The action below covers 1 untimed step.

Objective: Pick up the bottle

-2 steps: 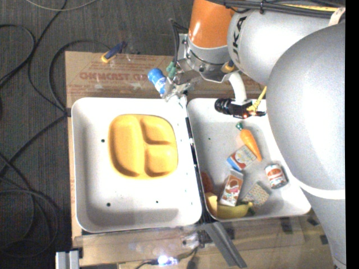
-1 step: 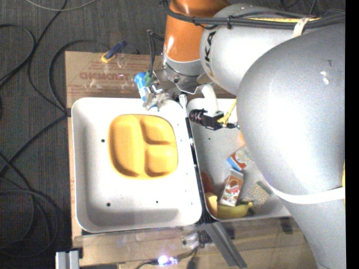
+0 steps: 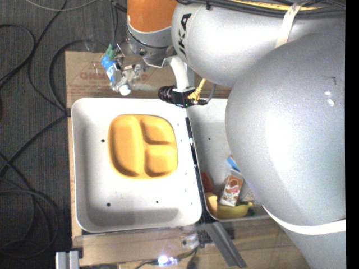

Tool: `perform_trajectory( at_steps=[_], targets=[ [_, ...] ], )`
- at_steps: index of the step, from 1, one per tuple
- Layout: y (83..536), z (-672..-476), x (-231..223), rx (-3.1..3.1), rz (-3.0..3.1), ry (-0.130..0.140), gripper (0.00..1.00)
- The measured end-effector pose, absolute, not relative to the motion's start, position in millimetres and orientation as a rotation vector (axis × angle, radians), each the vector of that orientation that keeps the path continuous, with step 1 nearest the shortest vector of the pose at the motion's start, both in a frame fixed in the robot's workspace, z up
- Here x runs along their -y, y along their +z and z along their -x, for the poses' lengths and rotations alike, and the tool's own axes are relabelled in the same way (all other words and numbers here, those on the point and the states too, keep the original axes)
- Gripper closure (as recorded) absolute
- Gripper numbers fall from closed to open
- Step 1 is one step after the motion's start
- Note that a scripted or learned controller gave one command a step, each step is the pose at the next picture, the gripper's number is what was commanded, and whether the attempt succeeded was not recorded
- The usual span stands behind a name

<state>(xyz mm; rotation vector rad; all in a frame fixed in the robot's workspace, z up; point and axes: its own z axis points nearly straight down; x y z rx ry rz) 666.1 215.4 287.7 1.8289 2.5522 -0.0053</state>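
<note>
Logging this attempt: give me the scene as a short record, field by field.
gripper: above the left bin's far edge, over the cardboard
bottle: small clear bottle with blue label, between the fingers, clear of the bins
left bin: holds a yellow divided tray
right bin: holds a small carton and a banana, partly hidden by the arm

the grey arm (image 3: 269, 66) is extended from the right; its orange band (image 3: 148, 4) is seen above the wrist, and a bottle (image 3: 115, 72) is gripped by the gripper (image 3: 124, 74).
</note>
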Motion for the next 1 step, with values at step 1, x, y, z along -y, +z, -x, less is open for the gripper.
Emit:
perform_trajectory(
  at_steps=[1],
  targets=[
    [183.6, -614.0, -192.2, -2.521, -1.877, -0.011, 1.0]
  ],
)
